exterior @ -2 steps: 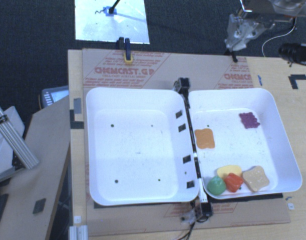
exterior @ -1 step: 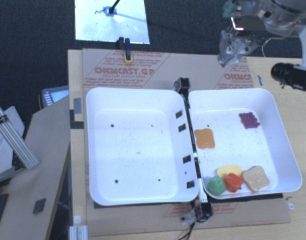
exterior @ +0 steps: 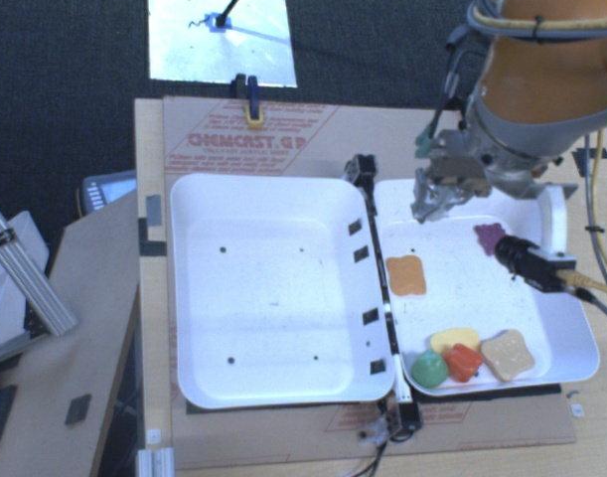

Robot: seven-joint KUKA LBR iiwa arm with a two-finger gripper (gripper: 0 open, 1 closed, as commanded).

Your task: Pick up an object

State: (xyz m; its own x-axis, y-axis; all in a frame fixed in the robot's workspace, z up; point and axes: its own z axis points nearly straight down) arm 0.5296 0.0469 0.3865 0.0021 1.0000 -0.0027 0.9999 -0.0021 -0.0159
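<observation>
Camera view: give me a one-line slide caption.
End effector hovers over the right bin; orange slab, purple piece and toy bread slice lie inside.

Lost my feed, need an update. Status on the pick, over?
Gripper over right bin, far end, no object at its tip. Orange piece and purple piece nearest, both lying free. Path to either looks open.

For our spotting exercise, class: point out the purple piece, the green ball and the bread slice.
purple piece (exterior: 488, 235), camera view, its visible middle.
green ball (exterior: 429, 369), camera view, its rounded top.
bread slice (exterior: 508, 355), camera view, middle of its pale face.
</observation>
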